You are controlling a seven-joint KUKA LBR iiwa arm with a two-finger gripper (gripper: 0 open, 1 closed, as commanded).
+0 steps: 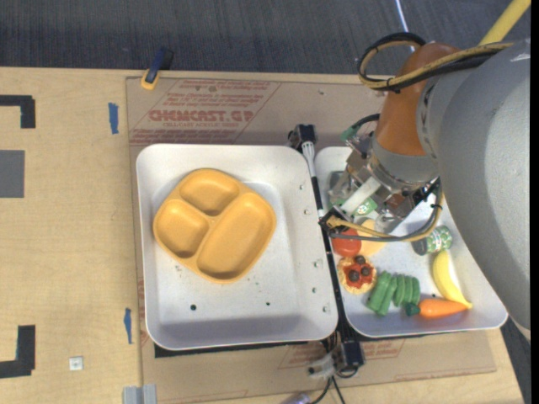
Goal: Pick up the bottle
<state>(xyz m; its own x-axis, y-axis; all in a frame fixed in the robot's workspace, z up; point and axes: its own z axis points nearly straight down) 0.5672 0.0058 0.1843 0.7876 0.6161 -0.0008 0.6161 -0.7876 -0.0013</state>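
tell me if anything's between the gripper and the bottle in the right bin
Nothing visible stands between them. The gripper is low in the right bin, and the bottle lies just to its right with bare bin floor between. The banana, carrot and green vegetable sit nearer the front, off that line.

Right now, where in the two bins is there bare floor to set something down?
Left bin: bare along the front edge below the yellow divided plate, and a strip between the plate and the right wall. Right bin: crowded. The gripper hangs over its back half, with banana, carrot, green vegetable and bottle filling the front.
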